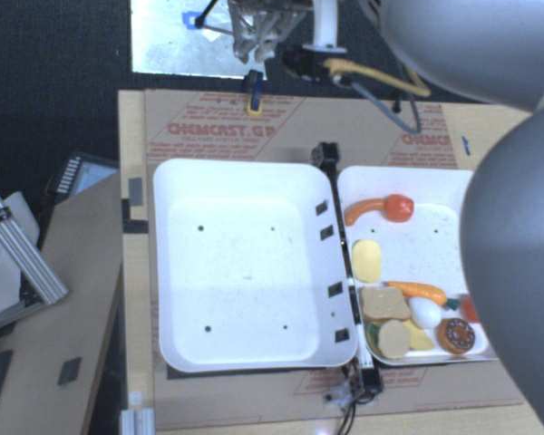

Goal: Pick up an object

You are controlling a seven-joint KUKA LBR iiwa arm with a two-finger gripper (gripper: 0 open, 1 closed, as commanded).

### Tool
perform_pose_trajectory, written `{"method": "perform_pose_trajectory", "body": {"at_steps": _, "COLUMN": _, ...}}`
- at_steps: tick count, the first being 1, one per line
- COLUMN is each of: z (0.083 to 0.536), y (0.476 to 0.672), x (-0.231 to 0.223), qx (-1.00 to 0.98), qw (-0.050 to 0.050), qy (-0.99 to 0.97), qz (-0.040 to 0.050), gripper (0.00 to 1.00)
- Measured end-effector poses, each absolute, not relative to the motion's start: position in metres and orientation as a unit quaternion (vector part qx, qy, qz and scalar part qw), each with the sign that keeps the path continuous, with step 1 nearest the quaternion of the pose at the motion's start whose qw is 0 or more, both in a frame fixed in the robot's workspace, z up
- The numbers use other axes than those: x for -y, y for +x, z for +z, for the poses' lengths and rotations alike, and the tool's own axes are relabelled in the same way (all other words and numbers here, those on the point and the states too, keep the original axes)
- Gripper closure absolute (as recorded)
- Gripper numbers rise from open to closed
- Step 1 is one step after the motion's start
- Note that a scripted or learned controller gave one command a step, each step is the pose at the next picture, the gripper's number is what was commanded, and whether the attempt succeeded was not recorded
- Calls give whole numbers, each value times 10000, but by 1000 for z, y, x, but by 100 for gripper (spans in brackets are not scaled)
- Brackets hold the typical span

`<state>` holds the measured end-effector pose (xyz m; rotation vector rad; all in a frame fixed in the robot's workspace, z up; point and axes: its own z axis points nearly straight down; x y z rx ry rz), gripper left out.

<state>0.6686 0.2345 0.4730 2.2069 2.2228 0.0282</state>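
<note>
Claw [251, 48] sits high at the top of the view, above the bench's far edge; fingers too blurred to tell whether open or closed, nothing seen between them.

All toy food lies in the right bin [444, 188], well below and to the right of the claw. Left bin [177, 184] is directly below the claw.

Best candidate: yellow piece [367, 261], lying alone, apart from the rest. Judged light, rigid plastic, smooth and likely slippery. Grip across its narrow width. The pile [408, 320] further down is crowded; riskier.
</note>
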Motion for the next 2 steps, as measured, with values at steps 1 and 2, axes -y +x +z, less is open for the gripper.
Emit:
{"method": "perform_pose_trajectory", "body": {"at_steps": 1, "z": 484, "y": 668, "x": -228, "qx": -7080, "qw": 11, "qy": 7062, "qz": 15, "gripper": 100}}
{"method": "perform_pose_trajectory", "body": {"at_steps": 2, "z": 480, "y": 669, "x": -214, "qx": -7074, "qw": 6, "qy": 7068, "qz": 2, "gripper": 100}}
